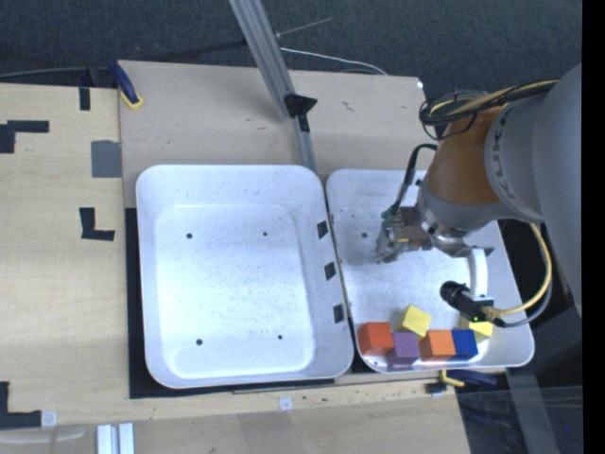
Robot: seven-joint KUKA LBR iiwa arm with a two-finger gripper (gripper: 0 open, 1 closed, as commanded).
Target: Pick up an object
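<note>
Several small blocks lie along the near edge of the right bin [364,197]: an orange-red block [377,336], a purple block [406,346], a yellow block [416,321], an orange block [440,344] and a blue block [464,343]. My gripper [390,241] hangs over the middle of the right bin, well behind the blocks and apart from them. Nothing shows between its tips. The arm's orange band [460,165] and grey body fill the upper right.
The left bin [232,272] sits beside the right one. A slanted metal pole [269,50] crosses the bench behind the bins. A black cable with a yellow fitting [480,322] hangs near the blue block.
</note>
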